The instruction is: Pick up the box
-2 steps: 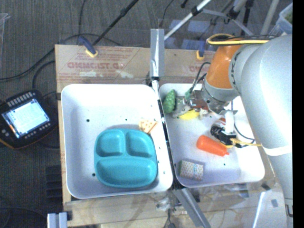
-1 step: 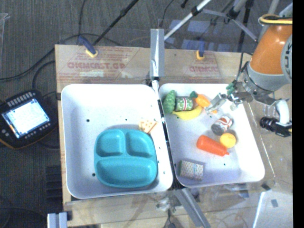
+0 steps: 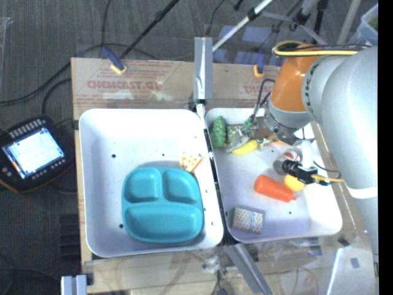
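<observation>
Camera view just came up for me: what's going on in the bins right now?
The arm reaches over the right bin, its hand low at the far end by the green toy and yellow piece. The small patterned box lies untouched at the near edge, well apart from it. An orange carrot lies mid-bin. The left bin holds a teal tray.

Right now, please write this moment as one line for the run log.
arm: over right bin's far end | gripper: among green and yellow items, fingers unclear | small patterned box: near edge of right white bin, untouched
</observation>
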You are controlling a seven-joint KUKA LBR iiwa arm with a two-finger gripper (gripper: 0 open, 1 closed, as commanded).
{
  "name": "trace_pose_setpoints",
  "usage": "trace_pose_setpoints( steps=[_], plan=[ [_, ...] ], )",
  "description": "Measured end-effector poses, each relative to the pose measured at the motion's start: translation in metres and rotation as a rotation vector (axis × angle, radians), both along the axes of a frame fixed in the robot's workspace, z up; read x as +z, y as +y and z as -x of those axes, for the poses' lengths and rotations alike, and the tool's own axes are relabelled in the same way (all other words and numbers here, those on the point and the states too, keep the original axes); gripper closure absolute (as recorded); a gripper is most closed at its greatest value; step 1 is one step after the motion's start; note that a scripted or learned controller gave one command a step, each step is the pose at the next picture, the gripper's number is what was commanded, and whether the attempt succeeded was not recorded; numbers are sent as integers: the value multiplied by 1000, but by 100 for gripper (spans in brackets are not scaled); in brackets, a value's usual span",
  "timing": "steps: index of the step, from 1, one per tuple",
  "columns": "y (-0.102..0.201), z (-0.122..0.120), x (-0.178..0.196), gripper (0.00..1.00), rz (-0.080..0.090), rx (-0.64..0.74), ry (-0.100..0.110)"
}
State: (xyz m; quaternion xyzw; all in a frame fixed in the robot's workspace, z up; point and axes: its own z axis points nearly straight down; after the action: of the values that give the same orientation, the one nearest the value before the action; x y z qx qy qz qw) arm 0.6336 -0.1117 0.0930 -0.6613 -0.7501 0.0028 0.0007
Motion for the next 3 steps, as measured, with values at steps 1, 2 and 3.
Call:
trace_pose_setpoints(
  steps=[1, 2, 3],
  plan=[
    [-34, 30, 51, 0, -3, 253, 0],
    [4, 5, -5, 0, 0, 196, -12],
    [-13, -26, -1, 0, -9, 200, 19]
  ],
)
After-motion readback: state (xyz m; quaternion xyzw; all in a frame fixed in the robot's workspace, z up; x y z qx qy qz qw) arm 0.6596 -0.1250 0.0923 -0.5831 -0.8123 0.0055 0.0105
